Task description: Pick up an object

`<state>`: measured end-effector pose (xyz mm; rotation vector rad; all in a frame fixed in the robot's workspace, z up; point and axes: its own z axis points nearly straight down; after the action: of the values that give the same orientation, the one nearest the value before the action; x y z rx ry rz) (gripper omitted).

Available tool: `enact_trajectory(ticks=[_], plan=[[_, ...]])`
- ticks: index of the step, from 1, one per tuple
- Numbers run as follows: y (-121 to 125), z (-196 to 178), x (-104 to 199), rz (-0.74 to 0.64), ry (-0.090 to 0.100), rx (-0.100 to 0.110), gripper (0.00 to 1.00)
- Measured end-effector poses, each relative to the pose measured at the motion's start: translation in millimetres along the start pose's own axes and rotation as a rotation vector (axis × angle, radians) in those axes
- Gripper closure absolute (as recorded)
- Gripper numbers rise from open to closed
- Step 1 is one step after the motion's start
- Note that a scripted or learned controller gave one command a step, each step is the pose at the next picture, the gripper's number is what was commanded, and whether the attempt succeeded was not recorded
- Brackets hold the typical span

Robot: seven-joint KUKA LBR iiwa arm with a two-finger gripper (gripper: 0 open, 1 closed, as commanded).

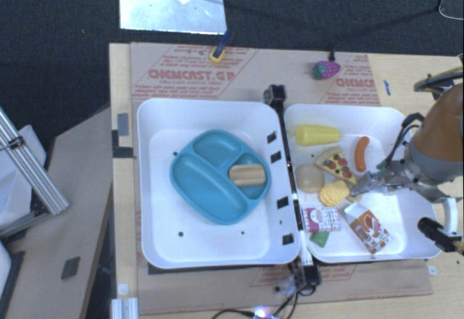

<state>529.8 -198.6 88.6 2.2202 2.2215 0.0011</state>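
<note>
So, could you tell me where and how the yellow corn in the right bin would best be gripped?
Probably across the middle of the yellow corn, coming straight down from above. It lies flat and lengthwise along the far side of the right bin, tapering toward the right, so closing across its narrow width suits two fingers. It lies apart from the pizza slice and sausage, leaving room on both sides.

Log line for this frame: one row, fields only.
arm: over right white bin | tool: low, beside yellow ridged toy | grasp: unclear | left white bin: blue divided plate with tan roll
</note>
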Motion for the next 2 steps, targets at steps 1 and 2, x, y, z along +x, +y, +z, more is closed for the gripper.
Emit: enact_trajectory(ticks=[1, 2], plan=[[1.8, -14.2, -0.3, -0.001, -0.001, -0.005, 1.00], [-0.2, -76.7, 3.9, -0.003, -0.002, -0.005, 1.00]])
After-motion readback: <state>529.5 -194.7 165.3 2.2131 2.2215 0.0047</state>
